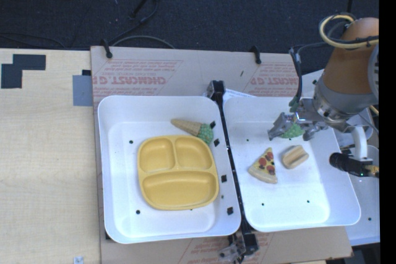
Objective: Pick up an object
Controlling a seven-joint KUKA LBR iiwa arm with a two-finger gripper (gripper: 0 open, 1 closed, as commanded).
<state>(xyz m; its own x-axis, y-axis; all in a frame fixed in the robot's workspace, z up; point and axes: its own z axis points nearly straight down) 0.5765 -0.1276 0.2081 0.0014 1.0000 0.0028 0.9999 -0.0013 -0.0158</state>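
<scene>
Right now my gripper [291, 128], at the frame's right in the right bin [309, 210], seems closed around a small green toy [294, 130], likely light, rigid plastic, best pinched across its middle, above the pizza slice [265, 166].

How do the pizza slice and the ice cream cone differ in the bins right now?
The pizza slice lies in the right bin, while the ice cream cone lies in the left bin.
The pizza slice is a flat wedge with red topping spots; the ice cream cone is a long tan taper with a green end.
The ice cream cone sits just above the yellow tray; the pizza slice sits beside the bread roll.
Both are toy food, lying free.
</scene>
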